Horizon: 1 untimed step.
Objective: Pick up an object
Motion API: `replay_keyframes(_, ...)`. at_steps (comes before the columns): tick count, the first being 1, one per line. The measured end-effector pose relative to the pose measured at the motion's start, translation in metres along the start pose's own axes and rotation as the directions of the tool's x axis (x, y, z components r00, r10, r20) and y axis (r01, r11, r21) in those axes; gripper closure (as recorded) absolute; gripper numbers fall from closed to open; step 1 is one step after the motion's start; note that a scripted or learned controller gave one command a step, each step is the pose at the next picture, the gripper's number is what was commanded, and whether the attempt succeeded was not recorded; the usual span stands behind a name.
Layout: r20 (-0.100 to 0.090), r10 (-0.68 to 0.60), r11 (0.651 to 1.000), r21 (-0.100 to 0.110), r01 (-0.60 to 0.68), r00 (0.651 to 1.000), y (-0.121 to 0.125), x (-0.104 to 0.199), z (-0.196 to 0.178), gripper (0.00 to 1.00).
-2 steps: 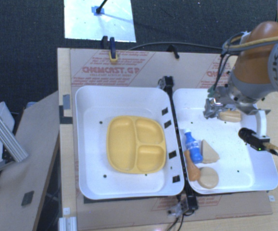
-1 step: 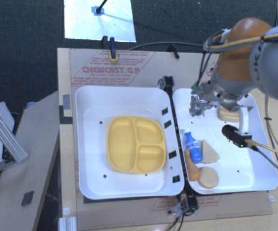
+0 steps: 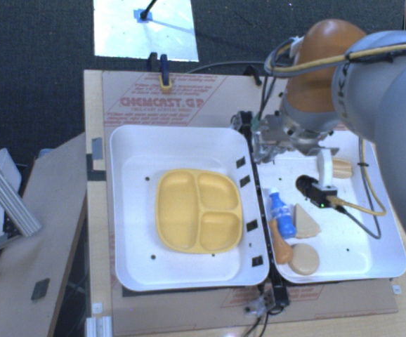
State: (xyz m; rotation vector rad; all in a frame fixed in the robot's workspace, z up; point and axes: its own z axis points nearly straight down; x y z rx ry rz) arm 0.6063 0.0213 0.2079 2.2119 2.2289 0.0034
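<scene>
I have the grey arm with the orange band [image 3: 329,55] reaching in over the far part of the right shallow white bin [image 3: 385,262]. The gripper [image 3: 273,142] sits low at that bin's far left corner, close to the divider between the bins. I judge this the approach step: nothing is visibly lifted. Whether the fingers are apart or together I cannot tell; the wrist housing hides them.

Candidate objects lie along the right bin's left edge. The small blue bottle with a white cap [image 3: 282,215] lies flat, its long axis running roughly far to near, cap toward the far edge. Just beside it are the tan wedge-shaped piece [image 3: 305,223], the round beige disc [image 3: 304,259] near the near edge, and an orange carrot-like stick [image 3: 279,244], possibly touching the bottle. The left white bin [image 3: 129,209] holds a yellow divided plastic plate [image 3: 198,210].

I judge the next move calls for travel toward the near edge, then a descent with the fingers set across the bottle's short axis.
</scene>
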Motion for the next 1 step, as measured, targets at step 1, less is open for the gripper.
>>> replay_keyframes(1,0.0,0.0,1.0,0.0,0.0,1.0,0.0174,0.0446,0.0024,1.0)
